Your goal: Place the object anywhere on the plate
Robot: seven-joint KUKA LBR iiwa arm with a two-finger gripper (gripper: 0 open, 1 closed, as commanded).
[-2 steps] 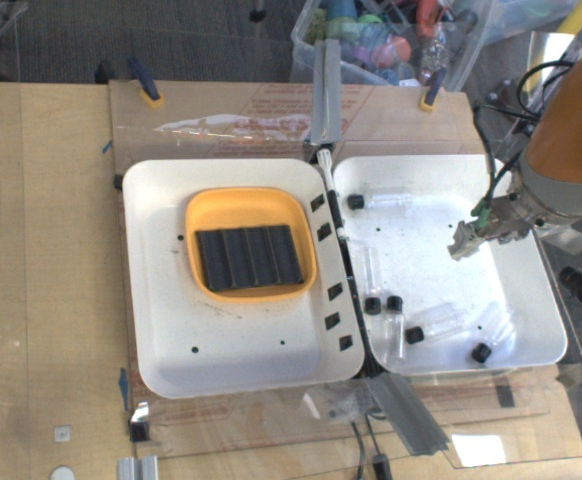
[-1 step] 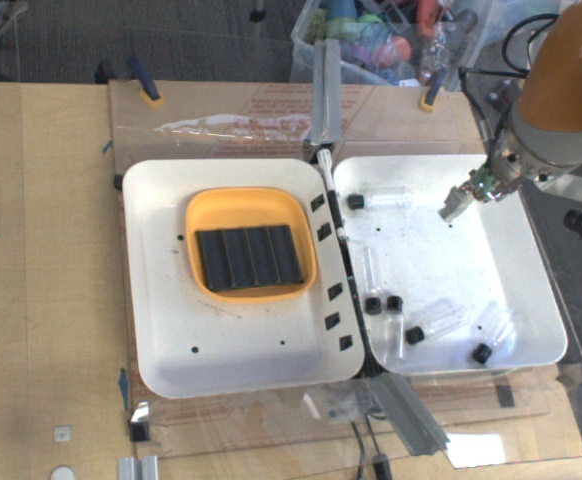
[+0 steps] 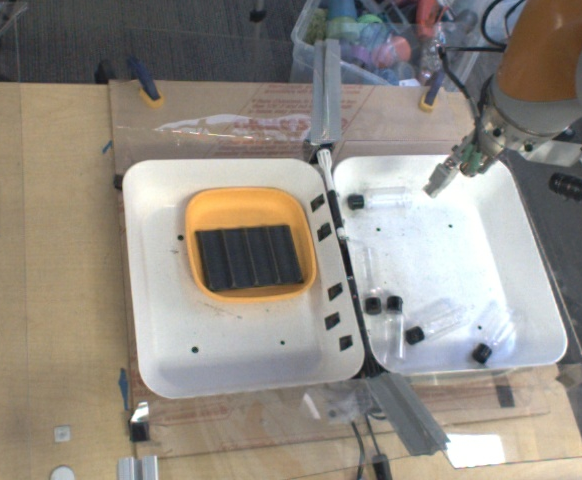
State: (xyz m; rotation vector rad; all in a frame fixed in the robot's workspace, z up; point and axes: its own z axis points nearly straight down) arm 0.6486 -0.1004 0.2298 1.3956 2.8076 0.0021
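the dark ribbed block [image 3: 249, 257] already lies on the round orange plate [image 3: 197, 216].
your grey two-finger gripper [image 3: 441, 179] hangs above the right white bin [image 3: 531, 258], holding nothing; fingers look together. you should just pull back.

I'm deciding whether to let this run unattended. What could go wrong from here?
1. The clear vials with black caps in the right bin are see-through and lie close together, so a grasp may slip or catch two.
2. The yellow plate already carries a dark ridged block, leaving little bare surface; a dropped vial could roll off.
3. The gripper hovers near one lone vial and might nudge it.
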